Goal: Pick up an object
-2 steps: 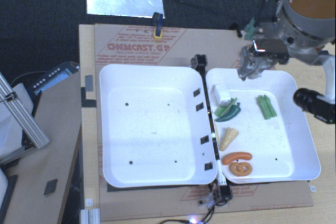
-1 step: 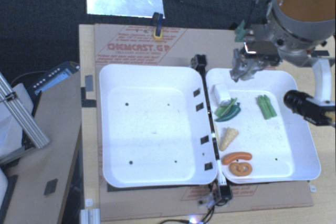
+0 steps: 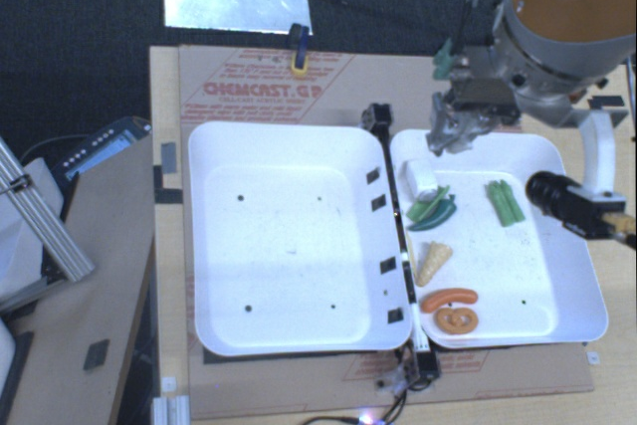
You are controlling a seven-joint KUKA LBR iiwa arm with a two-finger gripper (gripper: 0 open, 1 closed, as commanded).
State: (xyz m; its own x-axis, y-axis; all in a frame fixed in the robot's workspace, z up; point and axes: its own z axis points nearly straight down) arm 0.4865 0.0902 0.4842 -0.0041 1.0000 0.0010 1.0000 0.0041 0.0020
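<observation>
White moulded plastic, smooth, with rounded corners: two shallow bins side by side on a printed cardboard sheet [image 3: 261, 87], joined along a dark strip with black clips [image 3: 379, 204].

- White block [image 3: 419, 179]: small, squarish, matte. It lies in the right bin [image 3: 562, 264] at the far corner, close to the join, with little room on that side.
- Gripper [image 3: 453, 136]: grey metal, above and just behind the block, apart from it. How far it is spread cannot be told from this angle, and nothing is seen in its hold.
- Green pepper [image 3: 433, 210]: glossy, curved and pointed, just beside the block's near side; whether they touch is unclear.
- Green stick [image 3: 505, 202]: straight and ribbed, right of the block and well apart, with bare floor around it.
- Cone [image 3: 433, 262]: pale, cross-hatched and tapered, on the near side of the block, past the pepper.
- Sausage [image 3: 450, 298]: orange-red and shiny. It touches the pretzel [image 3: 457, 319], which is brown and knotted. Both lie farthest from the block, by the near rim.
- Left bin [image 3: 289, 234]: across the join from the block, its floor dotted with dark specks.
- Arm [image 3: 567, 5]: orange and grey, behind the block, cut off by the top edge.
</observation>
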